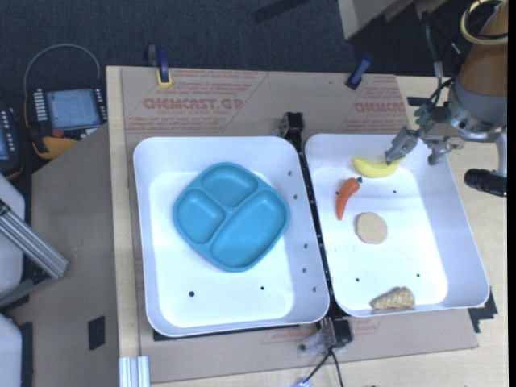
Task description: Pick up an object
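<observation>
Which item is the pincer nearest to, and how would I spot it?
Look in the right bin, at its far end near the grey arm. The yellow banana lies there, just by the pincer. It is the only yellow, curved item; the orange-red pepper, the round tan cookie and the brown crust lie nearer the camera.

Bright and even from overhead, with a cool bluish cast. Washed out nearly to pure white across the floors of the two white bins [306, 216], detail lost there. Soft, short shadows only, tucked beneath the blue divided plate [232, 216] and along the bin rims. Dark and murky over the carpet at top. Slightly soft overall, low resolution, printing on the cardboard sheet [242, 95] legible but fuzzy. Blown highlight at top right corner.
</observation>
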`<state>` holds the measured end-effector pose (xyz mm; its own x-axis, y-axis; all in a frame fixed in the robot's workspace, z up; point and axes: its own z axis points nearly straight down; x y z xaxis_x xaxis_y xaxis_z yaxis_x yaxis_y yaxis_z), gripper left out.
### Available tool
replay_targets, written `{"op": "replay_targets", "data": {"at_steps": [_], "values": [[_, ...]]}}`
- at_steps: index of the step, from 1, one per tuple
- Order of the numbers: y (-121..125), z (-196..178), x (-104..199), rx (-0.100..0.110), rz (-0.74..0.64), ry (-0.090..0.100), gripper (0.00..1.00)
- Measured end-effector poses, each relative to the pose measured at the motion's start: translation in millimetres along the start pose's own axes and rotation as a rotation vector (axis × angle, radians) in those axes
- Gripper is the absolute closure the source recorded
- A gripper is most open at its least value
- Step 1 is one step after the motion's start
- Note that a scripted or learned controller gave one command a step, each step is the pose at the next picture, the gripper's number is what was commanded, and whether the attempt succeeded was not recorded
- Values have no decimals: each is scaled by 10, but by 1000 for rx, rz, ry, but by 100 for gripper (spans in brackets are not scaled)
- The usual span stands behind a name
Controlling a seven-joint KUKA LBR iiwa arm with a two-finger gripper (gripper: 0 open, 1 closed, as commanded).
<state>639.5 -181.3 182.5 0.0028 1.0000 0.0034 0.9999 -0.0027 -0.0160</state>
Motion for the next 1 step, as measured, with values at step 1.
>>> {"op": "replay_targets", "data": {"at_steps": [1], "values": [[34, -94, 5, -15, -3, -3, 0]]}}
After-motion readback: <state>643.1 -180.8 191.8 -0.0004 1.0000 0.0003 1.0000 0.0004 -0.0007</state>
